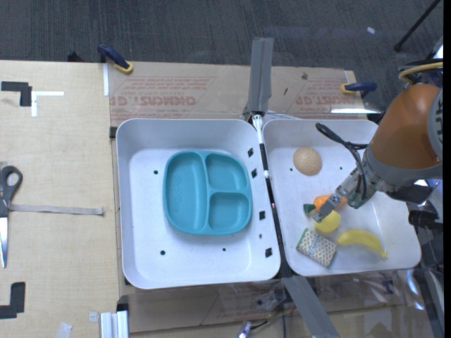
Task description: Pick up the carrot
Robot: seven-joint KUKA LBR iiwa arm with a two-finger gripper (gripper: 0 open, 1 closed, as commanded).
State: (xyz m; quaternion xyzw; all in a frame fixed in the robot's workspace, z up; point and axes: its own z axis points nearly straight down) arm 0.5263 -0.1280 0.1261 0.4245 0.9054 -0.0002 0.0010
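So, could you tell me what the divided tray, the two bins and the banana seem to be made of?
Divided tray: probably moulded plastic, matte teal, with uniform colour and rounded compartment walls.
Left bin and right bin: likely thin white plastic, slightly glossy, with soft rounded rims.
Banana: looks like smooth plastic toy food, evenly yellow; real fruit can't be ruled out.

floor (176, 13): dark grey carpet; bench (56, 189): pale wood; scissors (7, 189) at left edge
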